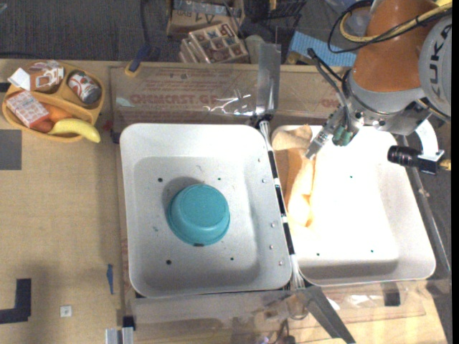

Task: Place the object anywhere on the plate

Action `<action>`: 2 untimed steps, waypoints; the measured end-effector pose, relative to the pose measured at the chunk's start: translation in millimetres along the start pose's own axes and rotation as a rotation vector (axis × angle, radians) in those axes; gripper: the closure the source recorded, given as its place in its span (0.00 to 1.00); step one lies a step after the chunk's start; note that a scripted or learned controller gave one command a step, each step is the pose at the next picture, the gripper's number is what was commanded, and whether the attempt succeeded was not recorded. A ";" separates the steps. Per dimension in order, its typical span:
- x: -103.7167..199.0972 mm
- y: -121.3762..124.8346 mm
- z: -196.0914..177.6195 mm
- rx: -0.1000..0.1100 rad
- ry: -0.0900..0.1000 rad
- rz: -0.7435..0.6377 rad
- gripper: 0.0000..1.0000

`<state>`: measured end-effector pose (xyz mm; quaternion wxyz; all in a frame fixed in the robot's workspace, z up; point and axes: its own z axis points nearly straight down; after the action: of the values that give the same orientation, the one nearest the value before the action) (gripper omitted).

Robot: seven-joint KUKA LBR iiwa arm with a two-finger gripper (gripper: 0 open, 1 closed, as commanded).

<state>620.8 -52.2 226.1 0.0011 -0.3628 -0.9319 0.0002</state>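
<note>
Nearest the lens is the arm's orange band [391, 27], high over the far corner of the right bin [401, 264]. Below the band, the hand [328, 138] points down and away from the arm, over the bin's far end. Whether the hand is apart or together cannot be told at this resolution, and nothing is visible clamped in it.

1. Object. The pale yellow-orange object [301, 192] lies just ahead of the hand's tip and nearer the camera. It is elongated and rests along the bin wall that borders the left bin [143, 264]. Hand and object look apart, not touching.

2. Target. The teal plate [199, 213] sits in the middle of the left bin, well beyond the object from the hand and across the two adjoining walls.

3. Step in hand, as judged: approach and grasp. The task appears barely begun.
- Align the hand across the object's narrow width, not along its length.
- Allow for the wall. The object leans on it, so the wall-side contact has little room; a slight inward offset probably helps.
- Descend fully before closing, since a shallow grip on a sloped, possibly soft body is likely to slip.
- Lift clear of both walls before crossing to the plate.

4. Surroundings. Farthest from the hand, past the left bin, a yellow tray [14, 113] of food items rests on the surface [57, 228] and plays no part.
</note>
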 end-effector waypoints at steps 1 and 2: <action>49.9 12.0 11.3 -0.001 0.000 -0.399 1.00; 87.1 22.6 8.1 -0.001 0.000 -0.739 1.00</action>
<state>571.9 23.4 218.1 0.0008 -0.0019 -1.0000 -0.0008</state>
